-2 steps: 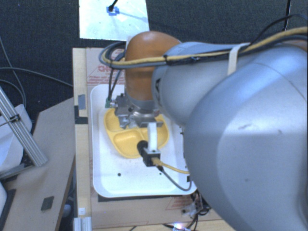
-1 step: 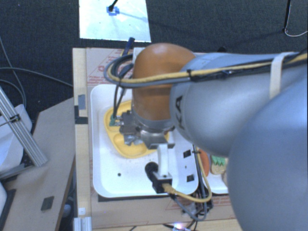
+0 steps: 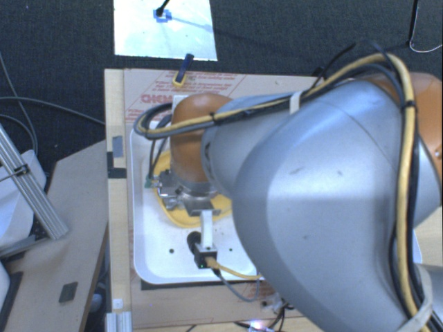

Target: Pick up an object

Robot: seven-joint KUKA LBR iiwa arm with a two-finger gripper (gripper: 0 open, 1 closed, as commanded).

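Note:
My gripper point(image 3: 188, 198) is lowered into the left white bin point(image 3: 149, 265), under the orange wrist band and the grey arm that covers the right of the camera view. A yellow, rounded flat thing point(image 3: 178, 217) lies in the bin directly beneath the gripper. Its edge shows to the left of the wrist and below it, and the rest is hidden by the arm. The view does not show whether the gripper touches or holds it.
The bin rests on a cardboard sheet point(image 3: 208, 85) with red print. A small blue and yellow tool point(image 3: 183, 70) lies at its back edge, with a white sheet point(image 3: 163, 19) behind it. An aluminium bar point(image 3: 31, 185) leans at the left.

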